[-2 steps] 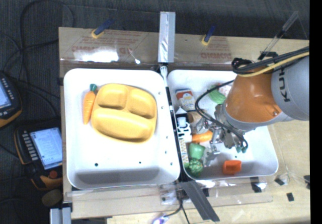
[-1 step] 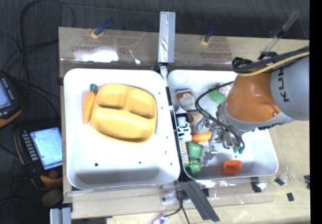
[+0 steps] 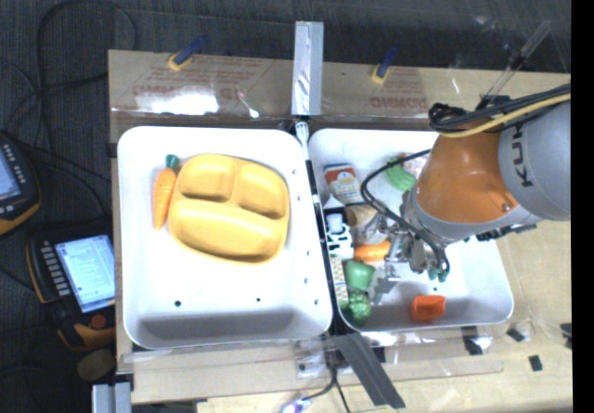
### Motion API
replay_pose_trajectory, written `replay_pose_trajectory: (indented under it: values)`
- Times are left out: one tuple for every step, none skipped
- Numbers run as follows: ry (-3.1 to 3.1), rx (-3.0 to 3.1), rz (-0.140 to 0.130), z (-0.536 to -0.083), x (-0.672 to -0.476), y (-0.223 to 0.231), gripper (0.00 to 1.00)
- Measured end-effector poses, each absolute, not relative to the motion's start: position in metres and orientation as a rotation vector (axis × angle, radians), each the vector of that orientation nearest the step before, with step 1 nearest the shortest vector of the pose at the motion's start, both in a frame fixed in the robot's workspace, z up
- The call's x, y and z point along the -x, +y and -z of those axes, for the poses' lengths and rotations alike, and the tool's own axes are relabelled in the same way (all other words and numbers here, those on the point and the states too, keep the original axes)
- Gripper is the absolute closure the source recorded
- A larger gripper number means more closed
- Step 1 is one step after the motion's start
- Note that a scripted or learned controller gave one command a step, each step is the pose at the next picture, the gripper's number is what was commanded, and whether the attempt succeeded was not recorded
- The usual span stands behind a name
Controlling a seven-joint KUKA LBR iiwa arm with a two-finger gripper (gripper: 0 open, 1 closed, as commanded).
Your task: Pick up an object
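My gripper (image 3: pixel 401 261) is low inside the right bin (image 3: pixel 497 295), under the orange band of the wrist. It hangs over a heap of small items. An orange piece (image 3: pixel 371 251) lies just left of it, and a green toy vegetable (image 3: pixel 358 274) sits below that. Another green piece (image 3: pixel 357 308) rests at the bin's front left corner. A red-orange block (image 3: pixel 427 307) lies alone near the front wall, just below the gripper. Whether anything is held cannot be made out.
The left bin (image 3: pixel 148 309) holds a yellow divided tray (image 3: pixel 228 205) and a toy carrot (image 3: pixel 163 194) beside it. In the right bin's back part lie a white-and-red packet (image 3: pixel 342 182), a green item (image 3: pixel 401 178) and a dark printed box (image 3: pixel 336 235).
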State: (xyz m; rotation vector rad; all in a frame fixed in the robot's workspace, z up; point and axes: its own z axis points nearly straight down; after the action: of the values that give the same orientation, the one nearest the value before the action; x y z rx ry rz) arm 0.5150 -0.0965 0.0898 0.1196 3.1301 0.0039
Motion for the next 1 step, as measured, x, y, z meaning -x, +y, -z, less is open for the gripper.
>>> replay_pose_trajectory:
  values:
    - [3.117, -0.123, 0.011, -0.1022, -0.5186, -0.1008, 1.0]
